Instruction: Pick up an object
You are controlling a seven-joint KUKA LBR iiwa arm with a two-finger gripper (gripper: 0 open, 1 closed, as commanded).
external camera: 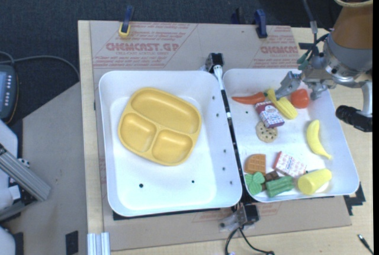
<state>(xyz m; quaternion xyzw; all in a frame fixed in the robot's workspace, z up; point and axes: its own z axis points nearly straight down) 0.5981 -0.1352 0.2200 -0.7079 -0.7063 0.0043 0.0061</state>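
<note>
Reaching in from 3 o'clock on a grey arm with an orange band, wrist bent down over the 12 o'clock part of the right bin. Hanging there with the tool just above a red tomato and the 3 o'clock side of a yellow corn cob. Cannot tell whether released or clenched; nothing seen grasped.

Lying flat near the bin's 12 o'clock wall, that corn cob, long axis from 10 to 4 o'clock, touching the tomato at its 3 o'clock side.

Sharing the right bin:
- red pepper, at 9 o'clock of the cob, pointing toward 9
- small carton, just beside the cob at 7 o'clock
- cookie, at 6 o'clock of the carton
- banana, long axis from 11 to 5 o'clock
- orange waffle, pink box, green pieces and a yellow wedge, crowded along the 6 o'clock wall

Holding one yellow divided plate, the left bin. Resting side by side on the desk, both bins.
</note>
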